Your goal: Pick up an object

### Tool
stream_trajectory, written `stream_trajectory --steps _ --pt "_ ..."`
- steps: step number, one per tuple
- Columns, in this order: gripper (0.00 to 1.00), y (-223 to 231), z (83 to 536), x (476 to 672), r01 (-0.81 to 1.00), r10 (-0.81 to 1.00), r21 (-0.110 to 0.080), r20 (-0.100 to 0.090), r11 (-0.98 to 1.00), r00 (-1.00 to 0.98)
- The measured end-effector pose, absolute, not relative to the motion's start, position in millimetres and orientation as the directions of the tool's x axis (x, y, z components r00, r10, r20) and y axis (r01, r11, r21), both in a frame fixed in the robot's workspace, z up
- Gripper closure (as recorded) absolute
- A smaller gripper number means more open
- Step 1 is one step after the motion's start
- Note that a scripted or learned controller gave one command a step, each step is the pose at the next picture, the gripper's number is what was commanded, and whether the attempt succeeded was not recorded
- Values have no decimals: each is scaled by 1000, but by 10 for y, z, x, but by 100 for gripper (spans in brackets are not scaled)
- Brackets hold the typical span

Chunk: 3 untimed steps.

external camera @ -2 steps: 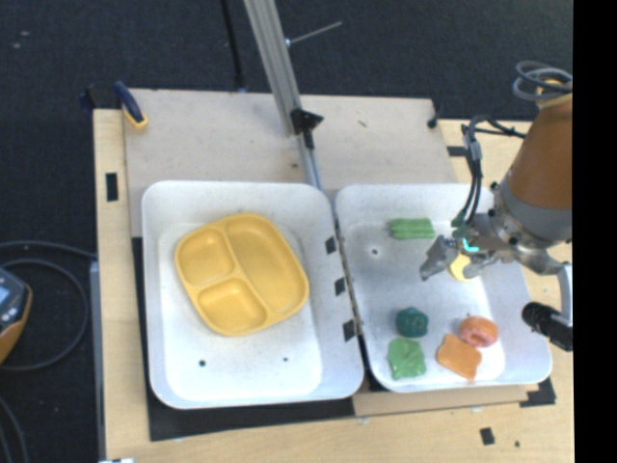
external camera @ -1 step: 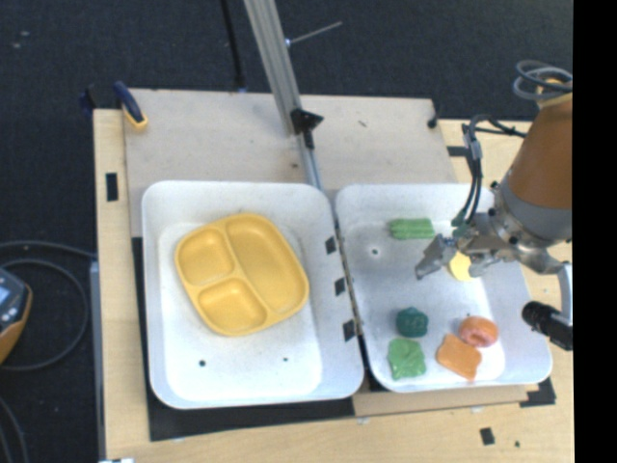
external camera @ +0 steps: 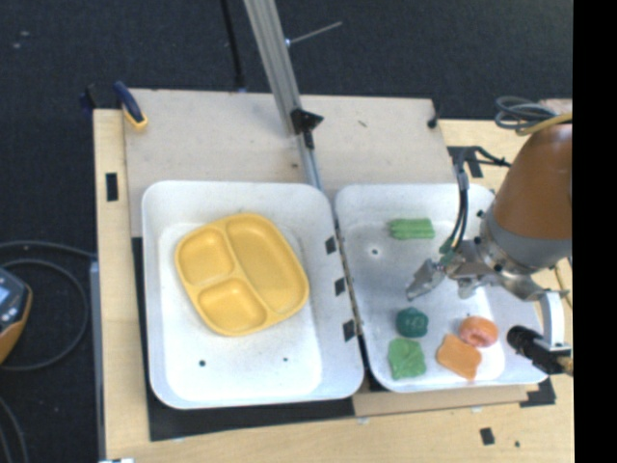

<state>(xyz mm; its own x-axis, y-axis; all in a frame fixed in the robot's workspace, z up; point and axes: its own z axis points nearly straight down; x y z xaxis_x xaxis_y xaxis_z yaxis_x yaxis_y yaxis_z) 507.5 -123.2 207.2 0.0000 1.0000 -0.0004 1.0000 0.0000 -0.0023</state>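
Note:
My gripper [external camera: 442,285] hangs over the middle of the right bin [external camera: 366,210], open, with nothing between its fingers. A dark green round object [external camera: 412,322] lies just below and left of it. A light green block [external camera: 406,357] sits near the bin's front edge, with an orange block [external camera: 459,355] to its right. A reddish round object [external camera: 477,332] rests just above the orange block. At the back of the bin, apart from the gripper, lies a green bar [external camera: 412,228].
The left bin [external camera: 159,355] holds a yellow three-compartment tray [external camera: 241,273]. A metal pole [external camera: 280,66] rises from the back of the bench between the bins. The arm's orange band [external camera: 540,181] looms over the right bin's right side.

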Motion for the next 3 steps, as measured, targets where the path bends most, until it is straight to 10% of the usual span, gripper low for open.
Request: stream_trajectory --steps 2,3 --pt "0 -1216 1002 4997 1000 1000 3 -1 -1 1" --pt "100 -1229 1129 5009 1000 1000 6 -1 -7 7"
